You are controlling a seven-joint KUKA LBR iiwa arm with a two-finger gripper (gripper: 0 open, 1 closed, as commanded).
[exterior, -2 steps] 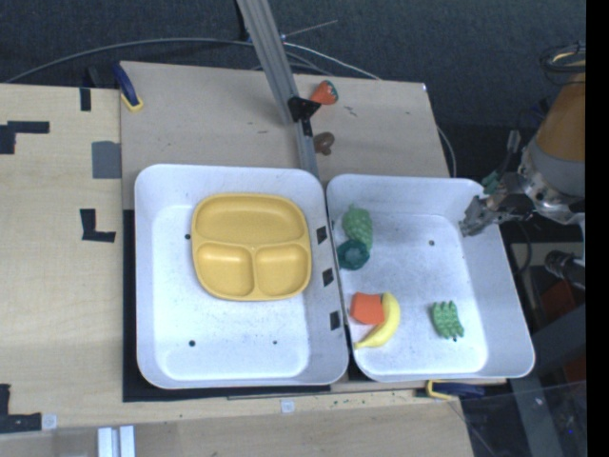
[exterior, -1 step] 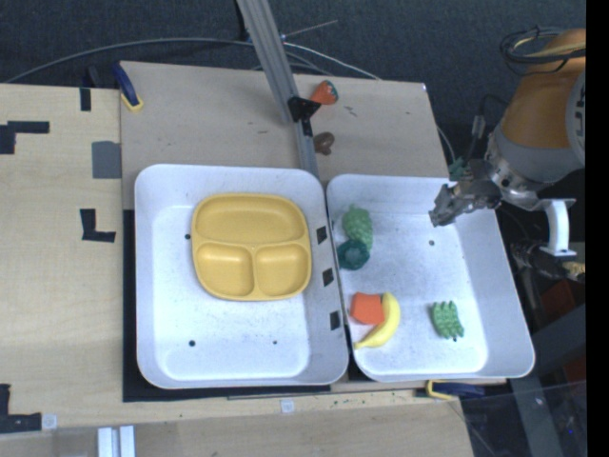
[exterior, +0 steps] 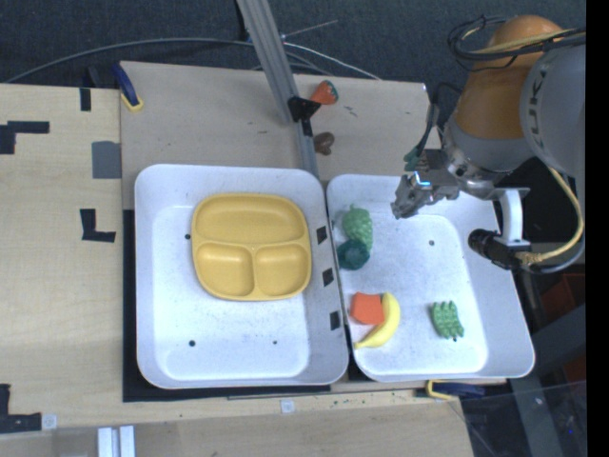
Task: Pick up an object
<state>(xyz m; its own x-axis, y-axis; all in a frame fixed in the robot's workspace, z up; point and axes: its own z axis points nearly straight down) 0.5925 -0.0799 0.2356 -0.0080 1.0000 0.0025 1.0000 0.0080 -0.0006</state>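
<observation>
- Nearest, in left bin (exterior: 152, 284): yellow divided tray (exterior: 252, 246).
- In right bin (exterior: 500, 350): green pieces (exterior: 356, 236), orange block (exterior: 366, 308) touching banana (exterior: 383, 324), green toy (exterior: 445, 319) (well apart).
- Above that bin's far edge: gripper (exterior: 411, 200), grip state impossible to tell.

Our vantage: we look from one fixed camera above the bench (exterior: 219, 122).
Our angle: slanted downward.
Our framing: both white bins (exterior: 152, 284) lie whole below us, moderately near.
</observation>
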